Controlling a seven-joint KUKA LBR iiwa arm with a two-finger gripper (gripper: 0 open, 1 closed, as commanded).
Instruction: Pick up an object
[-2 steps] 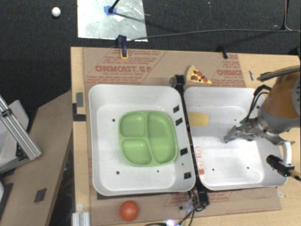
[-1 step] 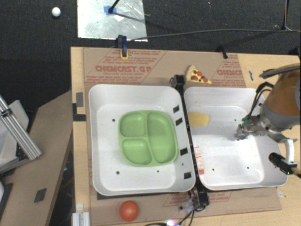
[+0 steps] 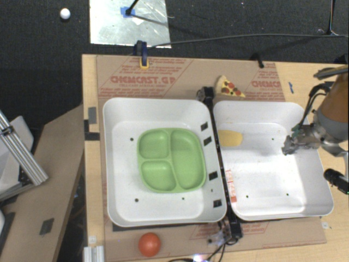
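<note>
A pale yellow flat object (image 3: 229, 139) lies in the right bin (image 3: 272, 201), near its left wall. My gripper (image 3: 289, 144) hangs over the right side of that bin, well to the right of the yellow object and apart from it. The arm comes in from the right edge, with its orange band just above the wrist. A toy pizza slice (image 3: 229, 87) rests on the bench behind the bins. A red ball (image 3: 149, 244) sits on the bench in front of the left bin.
The left bin (image 3: 117, 146) holds a green divided plate (image 3: 170, 160). A blue and yellow clamp (image 3: 142, 54) stands at the bench's back edge. Cables run across the dark floor behind, and a small white ball (image 3: 65, 13) lies at the far left.
</note>
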